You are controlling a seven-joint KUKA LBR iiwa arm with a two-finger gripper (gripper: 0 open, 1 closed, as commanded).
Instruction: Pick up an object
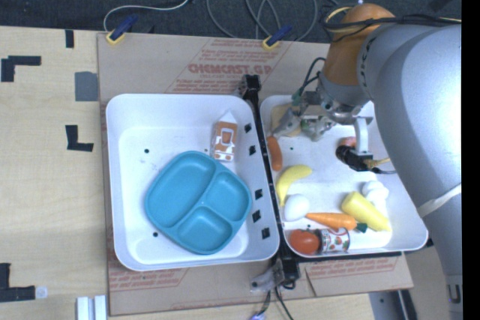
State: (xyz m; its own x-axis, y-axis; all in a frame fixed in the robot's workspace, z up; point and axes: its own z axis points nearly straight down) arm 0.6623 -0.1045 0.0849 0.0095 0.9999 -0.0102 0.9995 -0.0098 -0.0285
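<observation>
Lots crammed into the right bin (409, 232): banana (292, 176), carrot (331, 220), egg (296, 206). Gripper (311, 124) low at upper middle; open or together, can't tell. Could easily nudge neighbours and miss.

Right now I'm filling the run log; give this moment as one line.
arm: over right bin | tool: low at its far end | grasp: not visible | left bin: blue tray, small carton
</observation>
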